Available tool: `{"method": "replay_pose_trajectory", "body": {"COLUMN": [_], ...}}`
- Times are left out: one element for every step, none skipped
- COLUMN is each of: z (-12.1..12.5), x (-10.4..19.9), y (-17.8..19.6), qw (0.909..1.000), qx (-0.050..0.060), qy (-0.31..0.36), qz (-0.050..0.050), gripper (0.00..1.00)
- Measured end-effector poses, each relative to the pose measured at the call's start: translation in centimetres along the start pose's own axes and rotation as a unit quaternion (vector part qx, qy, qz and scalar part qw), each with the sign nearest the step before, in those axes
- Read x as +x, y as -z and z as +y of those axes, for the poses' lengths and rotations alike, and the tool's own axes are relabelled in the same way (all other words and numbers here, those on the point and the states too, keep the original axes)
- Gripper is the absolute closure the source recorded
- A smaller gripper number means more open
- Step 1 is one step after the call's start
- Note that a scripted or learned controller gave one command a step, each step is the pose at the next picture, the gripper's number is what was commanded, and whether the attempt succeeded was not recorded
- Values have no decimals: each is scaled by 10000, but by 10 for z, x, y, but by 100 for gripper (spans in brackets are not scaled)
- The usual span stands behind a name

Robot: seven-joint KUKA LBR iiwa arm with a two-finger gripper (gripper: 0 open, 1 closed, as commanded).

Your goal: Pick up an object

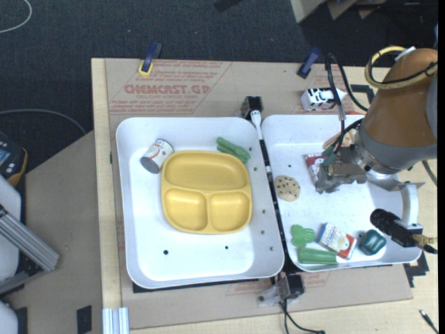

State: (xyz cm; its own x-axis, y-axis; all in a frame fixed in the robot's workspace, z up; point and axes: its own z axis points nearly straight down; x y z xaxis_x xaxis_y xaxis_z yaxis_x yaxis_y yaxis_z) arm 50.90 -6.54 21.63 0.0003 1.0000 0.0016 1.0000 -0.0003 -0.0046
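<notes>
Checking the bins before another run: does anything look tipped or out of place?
The small cup in the left bin lies on its side beside the yellow divided plate. Nothing else stands out.

Red block lettering reading "CHEMCAST GP" runs across the brown paper-faced sheet (pixel 174 89) that covers the worktop, well to the left of the pincer (pixel 327 179) and farther from the camera. Finer red lines of print sit above and below that word, too small to read. Print on the small packages near the pincer is illegible.
</notes>
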Motion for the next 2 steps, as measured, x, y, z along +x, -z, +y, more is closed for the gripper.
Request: {"method": "replay_pose_trajectory", "body": {"z": [3,5], "x": [3,11], "y": [0,2], "qw": [10000,10000], "qx": [-20,-27], "qy": [4,9], "qz": [-6,-7], "gripper": [100,100]}}
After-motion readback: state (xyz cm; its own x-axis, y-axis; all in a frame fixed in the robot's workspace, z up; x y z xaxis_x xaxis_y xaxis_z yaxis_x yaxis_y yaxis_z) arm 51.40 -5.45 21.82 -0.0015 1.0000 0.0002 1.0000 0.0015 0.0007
